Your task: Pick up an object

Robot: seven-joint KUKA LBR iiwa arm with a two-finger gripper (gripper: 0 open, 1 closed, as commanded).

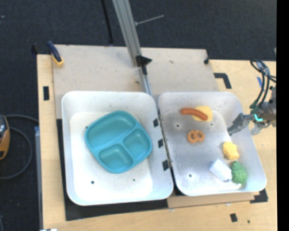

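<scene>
The right bin [183, 177] holds an orange sausage on a yellow bun [196, 112], a small brown pretzel [195, 136], a yellow piece [230, 150], a white block [220, 170] and a green broccoli-like piece [239, 172]. My gripper [237, 123] reaches in from the right, low over the bin's right rim. It is above and slightly right of the yellow piece and apart from it. Nothing shows in the gripper.
In the left bin [77, 186] lies a teal divided plate [118, 141]. A metal post [130, 32] rises from the bench behind the bins. Cables [262, 76] hang at the right by the arm.
</scene>
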